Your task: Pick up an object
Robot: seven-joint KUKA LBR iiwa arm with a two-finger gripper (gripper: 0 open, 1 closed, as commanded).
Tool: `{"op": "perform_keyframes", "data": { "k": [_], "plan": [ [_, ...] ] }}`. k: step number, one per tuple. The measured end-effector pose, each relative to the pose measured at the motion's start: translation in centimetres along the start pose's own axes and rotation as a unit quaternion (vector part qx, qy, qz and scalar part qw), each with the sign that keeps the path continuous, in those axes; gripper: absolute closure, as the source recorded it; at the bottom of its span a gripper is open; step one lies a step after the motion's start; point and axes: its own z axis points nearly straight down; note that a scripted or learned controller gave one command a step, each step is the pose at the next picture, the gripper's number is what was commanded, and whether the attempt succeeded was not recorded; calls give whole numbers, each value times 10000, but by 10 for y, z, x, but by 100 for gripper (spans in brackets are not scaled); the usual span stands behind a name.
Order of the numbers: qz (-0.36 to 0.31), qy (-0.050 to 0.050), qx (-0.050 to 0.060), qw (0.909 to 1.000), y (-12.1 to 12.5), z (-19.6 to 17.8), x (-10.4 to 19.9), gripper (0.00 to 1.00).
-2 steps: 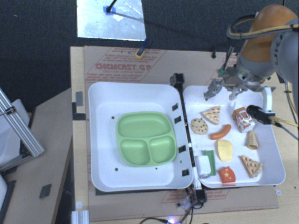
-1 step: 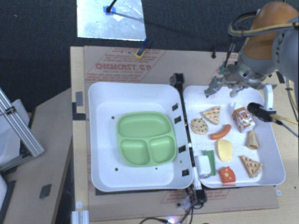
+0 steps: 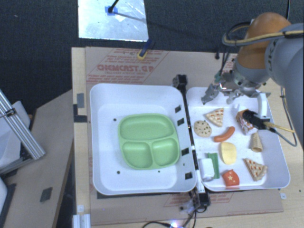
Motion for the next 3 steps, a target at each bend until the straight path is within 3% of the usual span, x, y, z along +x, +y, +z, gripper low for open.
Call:
{"op": "perform_keyframes", "data": {
  "k": [1,2,3],
  "plan": [
    [-3,1,4,10000,9,57,3,0],
    [-7,-8,-40,10000,11,79,4,0],
    [-13,-5,-36,10000,11,69,4,100]
  ]
}}
